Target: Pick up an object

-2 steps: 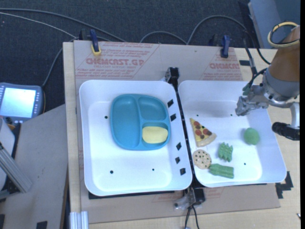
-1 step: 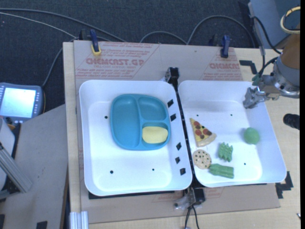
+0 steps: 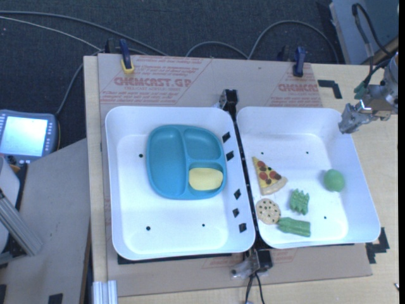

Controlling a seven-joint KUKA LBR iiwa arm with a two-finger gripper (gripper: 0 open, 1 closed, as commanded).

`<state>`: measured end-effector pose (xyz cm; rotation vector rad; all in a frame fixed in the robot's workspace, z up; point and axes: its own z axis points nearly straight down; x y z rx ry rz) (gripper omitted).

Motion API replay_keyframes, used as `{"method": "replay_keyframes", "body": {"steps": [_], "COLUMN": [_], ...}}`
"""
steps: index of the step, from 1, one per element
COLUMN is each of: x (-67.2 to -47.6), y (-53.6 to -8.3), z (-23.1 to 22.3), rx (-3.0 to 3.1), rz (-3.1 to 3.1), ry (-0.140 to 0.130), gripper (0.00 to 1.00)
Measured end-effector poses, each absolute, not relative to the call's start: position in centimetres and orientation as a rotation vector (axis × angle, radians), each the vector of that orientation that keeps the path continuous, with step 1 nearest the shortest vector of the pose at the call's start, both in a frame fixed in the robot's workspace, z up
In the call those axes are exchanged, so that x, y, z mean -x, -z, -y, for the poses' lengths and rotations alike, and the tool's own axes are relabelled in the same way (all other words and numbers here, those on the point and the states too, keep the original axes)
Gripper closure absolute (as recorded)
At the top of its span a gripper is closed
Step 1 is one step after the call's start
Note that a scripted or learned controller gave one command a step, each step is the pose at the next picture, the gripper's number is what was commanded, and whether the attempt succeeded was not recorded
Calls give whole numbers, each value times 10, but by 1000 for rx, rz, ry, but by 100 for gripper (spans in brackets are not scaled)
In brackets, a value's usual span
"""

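Your gripper [image 3: 350,120] hangs at the right white bin's [image 3: 316,122] 1 o'clock rim; can't tell its state. Round green ball [image 3: 334,180] sits at 4 o'clock, open floor around it. Pizza slice [image 3: 268,175], cookie [image 3: 268,211], green leafy piece [image 3: 299,201] and green pickle [image 3: 294,226], long axis 3-to-9, crowd 7 o'clock.

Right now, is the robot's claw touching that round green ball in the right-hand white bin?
Apart. The camera view shows the gripper up at the right bin's far corner, with bare white floor between it and the round green ball.
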<state>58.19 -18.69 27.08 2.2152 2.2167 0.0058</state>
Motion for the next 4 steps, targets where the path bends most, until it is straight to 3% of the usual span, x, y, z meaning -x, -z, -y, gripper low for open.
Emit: {"method": "replay_keyframes", "body": {"steps": [1,4], "x": [-583,-592], "y": [-277,-272], "z": [187,9], "rx": [-2218,-2216], "rz": [-2221,-2230], "ry": [-3,-2], "gripper": [100,100]}}
